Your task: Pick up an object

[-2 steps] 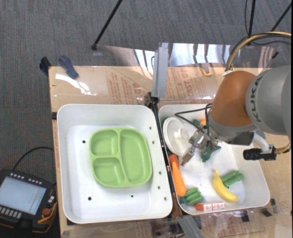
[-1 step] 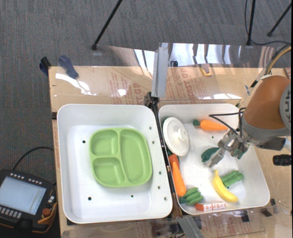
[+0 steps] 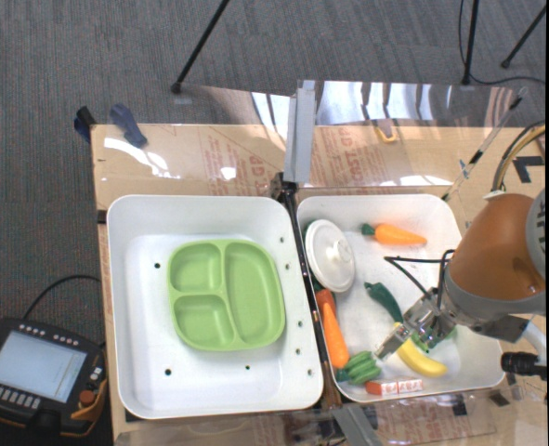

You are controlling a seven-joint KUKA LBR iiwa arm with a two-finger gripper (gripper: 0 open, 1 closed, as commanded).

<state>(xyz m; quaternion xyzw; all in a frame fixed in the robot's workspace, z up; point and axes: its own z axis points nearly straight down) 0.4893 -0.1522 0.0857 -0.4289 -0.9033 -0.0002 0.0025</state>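
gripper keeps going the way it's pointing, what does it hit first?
Most likely the green vegetable at the near edge of the right bin. The gripper points down and left towards it, with the banana just beside the line. Depth is hard to judge from this slanted view.

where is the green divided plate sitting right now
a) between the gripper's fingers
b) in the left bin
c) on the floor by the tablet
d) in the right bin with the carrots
b: the green divided plate lies flat in the left bin, while the carrots, banana and white lid share the right bin where the gripper is working.
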